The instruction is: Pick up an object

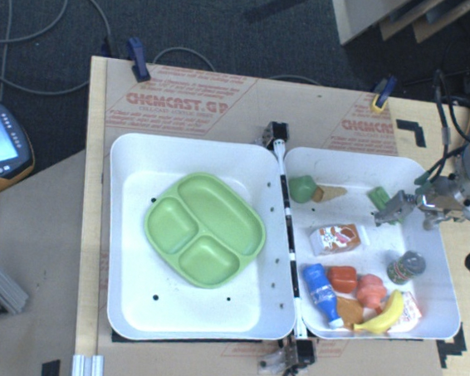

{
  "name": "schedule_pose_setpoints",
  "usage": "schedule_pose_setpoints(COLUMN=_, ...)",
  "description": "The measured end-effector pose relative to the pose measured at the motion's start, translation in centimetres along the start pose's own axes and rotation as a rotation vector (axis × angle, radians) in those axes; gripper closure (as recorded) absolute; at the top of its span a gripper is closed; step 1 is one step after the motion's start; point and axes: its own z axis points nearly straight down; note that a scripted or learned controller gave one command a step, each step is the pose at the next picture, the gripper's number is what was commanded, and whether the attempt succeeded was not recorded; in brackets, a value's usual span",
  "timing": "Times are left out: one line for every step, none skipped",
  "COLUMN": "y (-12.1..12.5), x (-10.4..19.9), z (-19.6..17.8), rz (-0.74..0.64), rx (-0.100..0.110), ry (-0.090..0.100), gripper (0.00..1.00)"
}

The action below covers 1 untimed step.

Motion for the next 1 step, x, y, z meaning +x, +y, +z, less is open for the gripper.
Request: schedule_pose_setpoints(y=-2.04, x=3.46, z=10.74, rz=-0.001, rx=0.013, ry=0.005, gripper=0.0)
